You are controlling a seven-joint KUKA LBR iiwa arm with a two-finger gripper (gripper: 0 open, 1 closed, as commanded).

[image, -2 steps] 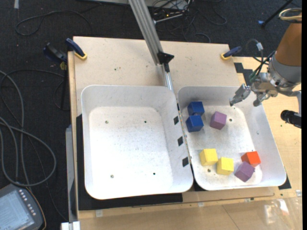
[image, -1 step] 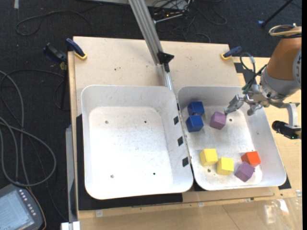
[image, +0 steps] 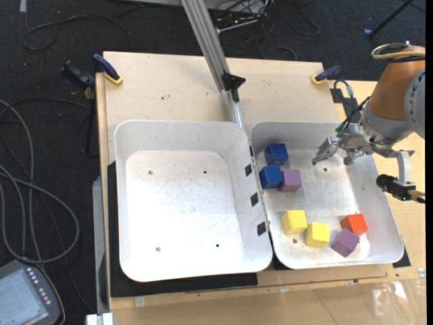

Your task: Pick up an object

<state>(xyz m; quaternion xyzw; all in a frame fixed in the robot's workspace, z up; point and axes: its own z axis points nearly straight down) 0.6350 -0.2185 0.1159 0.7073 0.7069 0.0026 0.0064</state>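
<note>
Camera view: tool hangs above the right bin, apart from its cubes; grip state unclear; nothing lifted yet.

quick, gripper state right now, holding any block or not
gripper: over the right bin, apart from the blocks, holding none; open or shut cannot be told.

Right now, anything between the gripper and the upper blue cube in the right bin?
No. In the camera view, bare white bin floor separates the gripper from the upper blue cube.
</note>
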